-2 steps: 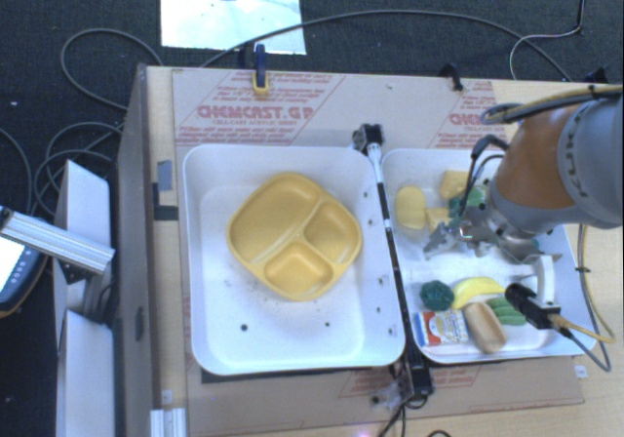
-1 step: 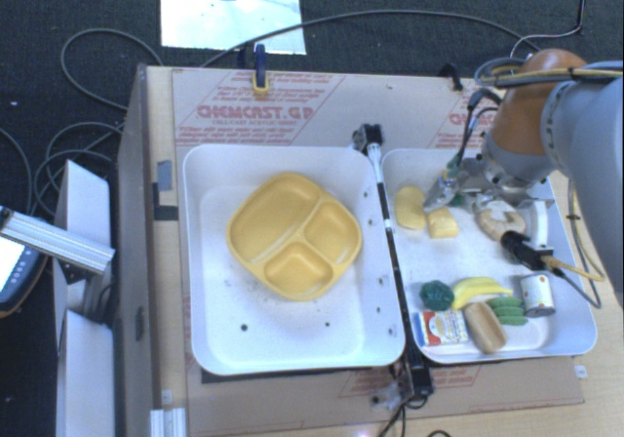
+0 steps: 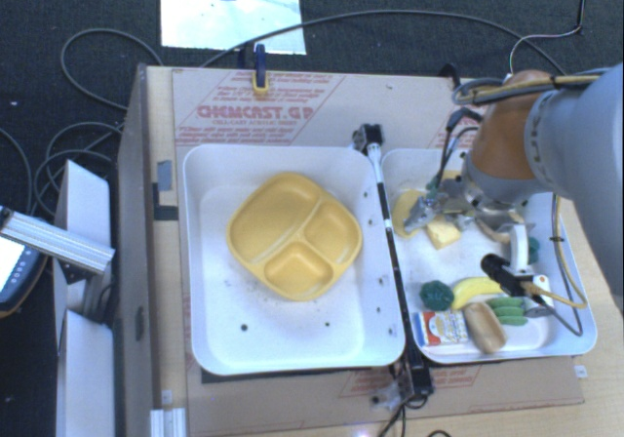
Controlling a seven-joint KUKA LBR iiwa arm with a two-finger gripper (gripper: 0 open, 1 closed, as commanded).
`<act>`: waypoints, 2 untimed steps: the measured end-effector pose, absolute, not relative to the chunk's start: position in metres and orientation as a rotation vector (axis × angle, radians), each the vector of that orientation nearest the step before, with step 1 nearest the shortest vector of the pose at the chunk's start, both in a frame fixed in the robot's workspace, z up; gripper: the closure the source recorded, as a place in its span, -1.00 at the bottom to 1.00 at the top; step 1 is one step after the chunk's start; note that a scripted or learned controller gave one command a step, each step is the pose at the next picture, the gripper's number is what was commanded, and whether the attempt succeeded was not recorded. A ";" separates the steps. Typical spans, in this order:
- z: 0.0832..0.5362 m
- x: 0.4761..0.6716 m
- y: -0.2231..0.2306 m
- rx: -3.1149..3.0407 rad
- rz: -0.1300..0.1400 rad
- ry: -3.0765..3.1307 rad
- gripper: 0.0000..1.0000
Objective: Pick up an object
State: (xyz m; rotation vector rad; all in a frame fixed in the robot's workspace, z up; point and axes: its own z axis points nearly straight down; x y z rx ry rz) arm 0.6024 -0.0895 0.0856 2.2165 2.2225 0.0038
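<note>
Crowded among neighbouring toys, the cheese wedge (image 3: 442, 231) could slip aside from the gripper (image 3: 426, 212), whose spread cannot be told.

Hidden and cut-off parts
The arm (image 3: 575, 128) runs off the right edge and covers part of the right bin (image 3: 575, 274); the gripper (image 3: 436, 211) is blurred.
</note>
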 end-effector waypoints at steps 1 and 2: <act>0.096 0.603 -0.090 2.213 0.005 2.224 1.00; 0.185 0.607 -0.030 2.215 0.005 2.224 1.00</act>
